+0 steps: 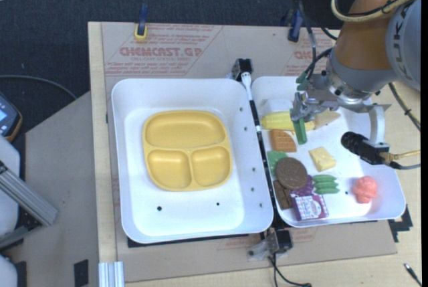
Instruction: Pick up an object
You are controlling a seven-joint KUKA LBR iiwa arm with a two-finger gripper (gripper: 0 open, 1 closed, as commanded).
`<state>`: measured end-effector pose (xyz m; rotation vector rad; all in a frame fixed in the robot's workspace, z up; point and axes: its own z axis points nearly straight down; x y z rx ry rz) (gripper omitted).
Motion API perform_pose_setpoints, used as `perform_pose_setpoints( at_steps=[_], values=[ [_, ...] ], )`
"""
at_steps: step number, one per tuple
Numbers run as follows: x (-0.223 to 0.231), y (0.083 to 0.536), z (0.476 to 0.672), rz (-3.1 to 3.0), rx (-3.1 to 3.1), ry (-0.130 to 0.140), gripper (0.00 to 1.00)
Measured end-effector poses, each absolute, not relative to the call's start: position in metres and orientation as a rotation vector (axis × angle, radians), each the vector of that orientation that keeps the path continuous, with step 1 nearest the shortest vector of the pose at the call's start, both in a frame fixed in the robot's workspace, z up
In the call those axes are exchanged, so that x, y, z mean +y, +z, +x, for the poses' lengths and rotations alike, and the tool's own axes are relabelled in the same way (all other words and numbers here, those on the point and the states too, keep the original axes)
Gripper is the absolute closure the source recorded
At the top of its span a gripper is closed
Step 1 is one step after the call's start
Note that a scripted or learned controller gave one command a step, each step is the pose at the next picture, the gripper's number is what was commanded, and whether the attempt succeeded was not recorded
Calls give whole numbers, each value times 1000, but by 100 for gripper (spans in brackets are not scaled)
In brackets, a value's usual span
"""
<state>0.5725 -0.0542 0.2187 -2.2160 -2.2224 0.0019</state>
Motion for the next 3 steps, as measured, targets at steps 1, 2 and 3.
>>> perform_pose_setpoints(
  at_steps=[1, 2, 3],
  values=[
    [-3, 232, 561, -2214, -2224, 1, 100],
    [47, 218, 545, -2215, -2222, 3, 100],
    [70, 216, 552, -2219, -2225, -2, 100]
  ],
)
